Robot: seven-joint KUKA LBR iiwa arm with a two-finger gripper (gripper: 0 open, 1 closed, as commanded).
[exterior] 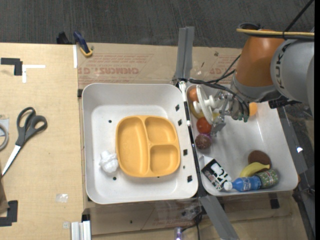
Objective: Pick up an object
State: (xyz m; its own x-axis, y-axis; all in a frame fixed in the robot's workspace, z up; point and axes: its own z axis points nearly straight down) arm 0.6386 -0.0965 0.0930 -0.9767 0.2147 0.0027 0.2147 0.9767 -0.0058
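A single fixed camera looks down at a slant on both white bins [95, 149], arm [280, 64] entering from right.

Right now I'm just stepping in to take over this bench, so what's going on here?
The arm reaches from the right into the right bin, its gripper low over the far left corner, by a red ball and a dark ball. Nothing is visibly lifted. A banana, bottle and black-and-white box lie at the near end. The left bin holds a yellow tray and a white wad.
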